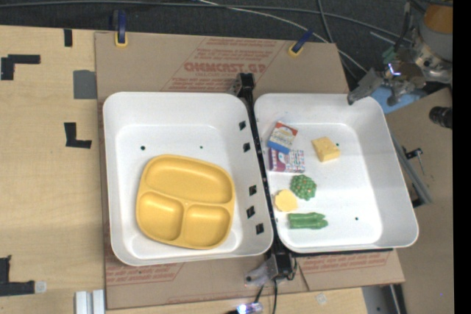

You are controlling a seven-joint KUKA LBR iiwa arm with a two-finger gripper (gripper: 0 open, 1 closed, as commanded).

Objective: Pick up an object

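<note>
Camera view has my arm [434, 4] up at the right edge, beyond the far right corner of the right bin [383, 180], with the gripper [397, 77] hanging just outside that corner. I cannot tell from this angle how the gripper stands, and I see nothing in it.

All the small objects sit in the right bin's left half. I count a red and blue carton [280, 137] near the divider, a pale printed packet [288, 159] touching it, a yellow cheese wedge [326, 149] off to the right, a green broccoli piece [303, 186], a yellow round piece [285, 200] just beside it, and a green pod [306, 220] nearest me.

The left bin [121, 129] holds a yellow divided plate [185, 201]. Both bins rest on cardboard [213, 62] over the tabletop [37, 158].
</note>
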